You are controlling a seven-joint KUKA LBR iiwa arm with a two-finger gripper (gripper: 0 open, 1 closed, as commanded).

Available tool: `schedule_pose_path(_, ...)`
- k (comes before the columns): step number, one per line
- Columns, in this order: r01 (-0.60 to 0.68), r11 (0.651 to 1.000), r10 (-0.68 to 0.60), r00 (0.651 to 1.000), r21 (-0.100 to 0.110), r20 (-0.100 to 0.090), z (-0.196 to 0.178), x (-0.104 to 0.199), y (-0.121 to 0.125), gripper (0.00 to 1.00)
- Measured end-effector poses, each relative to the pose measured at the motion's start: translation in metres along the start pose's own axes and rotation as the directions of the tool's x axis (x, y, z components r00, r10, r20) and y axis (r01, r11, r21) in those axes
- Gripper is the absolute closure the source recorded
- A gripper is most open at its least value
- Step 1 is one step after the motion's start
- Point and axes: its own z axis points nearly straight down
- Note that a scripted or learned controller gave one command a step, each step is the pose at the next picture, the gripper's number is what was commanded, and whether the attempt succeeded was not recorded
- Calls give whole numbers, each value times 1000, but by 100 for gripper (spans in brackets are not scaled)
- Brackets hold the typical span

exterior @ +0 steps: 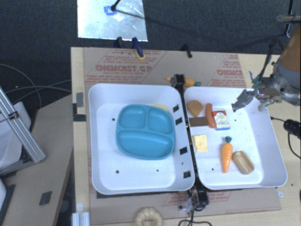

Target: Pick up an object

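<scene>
Above the right bin [263, 126], the gripper [250, 99] hovers with fingers seemingly apart and holding nothing, poised over loose toy food: the carrot [226, 157] lies well below it.

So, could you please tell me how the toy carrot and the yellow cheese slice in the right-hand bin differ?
The carrot is orange with a green top; the cheese slice is pale yellow. The carrot is long, rounded and tapered, while the cheese slice is flat and roughly square. The carrot lies nearer the bin's middle, beside a tan bread piece; the cheese slice lies close to the divider between the bins. Both rest loose on the floor of the right bin.
</scene>
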Motion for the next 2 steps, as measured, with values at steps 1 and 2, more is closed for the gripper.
schedule_pose_path(1,2,1000,-2,1000,-7,1,-4,0,1,0)
schedule_pose_path(2,0,1000,0,1000,-3,0,51,6,-7,0)
